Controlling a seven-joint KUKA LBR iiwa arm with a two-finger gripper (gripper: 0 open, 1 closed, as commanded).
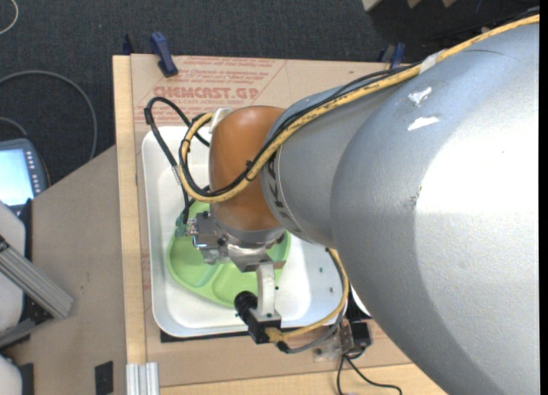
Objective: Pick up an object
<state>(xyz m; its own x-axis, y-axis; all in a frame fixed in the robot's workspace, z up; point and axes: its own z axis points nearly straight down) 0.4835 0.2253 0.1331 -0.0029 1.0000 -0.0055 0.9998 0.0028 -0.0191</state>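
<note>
1. You cannot see the tool's (244, 252) tips: the wrist covers them, so whether it is wide, narrow or holding anything cannot be told.
2. The arm (411, 205) hides the right bin and much of the left bin (158, 213).
3. You see the arm reach in from the right, its orange band (240, 162) above the wrist, pointing down into the left bin.
4. The tool sits over a green object (193, 269) lying in the bin's near-left part; the wrist covers part of it.
5. Black and yellow cables (184, 158) loop beside the band.
6. On the tabletop (128, 213), a blue clamp (163, 52) grips the far edge.
</note>
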